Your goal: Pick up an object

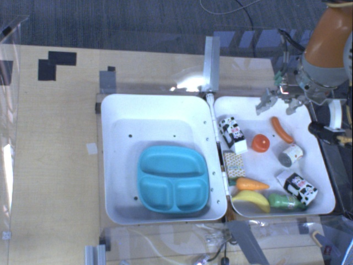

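While the gripper (280, 101) hangs over the far edge of the right bin (325, 173), its two fingers are spread apart with nothing between them. Just below it, near that far edge, lies a sausage (282, 130), with a tomato (261, 143) beside it toward the bin's middle. Against the bin's left wall sits a cow-print carton (232, 134). A banana (251, 199) and a carrot (252, 184) lie at the near edge. A blue divided plate (172, 178) rests in the left bin (118, 148).
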### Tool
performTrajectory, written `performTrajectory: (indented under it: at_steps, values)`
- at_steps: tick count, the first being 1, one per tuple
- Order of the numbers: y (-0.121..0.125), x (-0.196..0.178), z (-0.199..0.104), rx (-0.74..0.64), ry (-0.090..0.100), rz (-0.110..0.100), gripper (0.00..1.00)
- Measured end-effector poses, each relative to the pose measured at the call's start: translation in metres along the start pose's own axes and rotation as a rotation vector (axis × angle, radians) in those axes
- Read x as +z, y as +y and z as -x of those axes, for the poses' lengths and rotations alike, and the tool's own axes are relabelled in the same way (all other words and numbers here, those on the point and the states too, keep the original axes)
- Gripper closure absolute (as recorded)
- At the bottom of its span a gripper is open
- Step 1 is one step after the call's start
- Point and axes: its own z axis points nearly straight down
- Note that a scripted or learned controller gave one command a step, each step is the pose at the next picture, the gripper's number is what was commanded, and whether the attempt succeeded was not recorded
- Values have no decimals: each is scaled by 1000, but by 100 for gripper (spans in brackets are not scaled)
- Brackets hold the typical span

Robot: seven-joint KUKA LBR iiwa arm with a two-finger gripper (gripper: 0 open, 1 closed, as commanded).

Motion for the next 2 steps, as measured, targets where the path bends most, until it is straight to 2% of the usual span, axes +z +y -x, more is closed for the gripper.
performTrajectory:
  at_steps: [1,2]
  values:
    - [-23,66,52,125,0,0,0]
    - [-23,151,77,167,0,3,0]
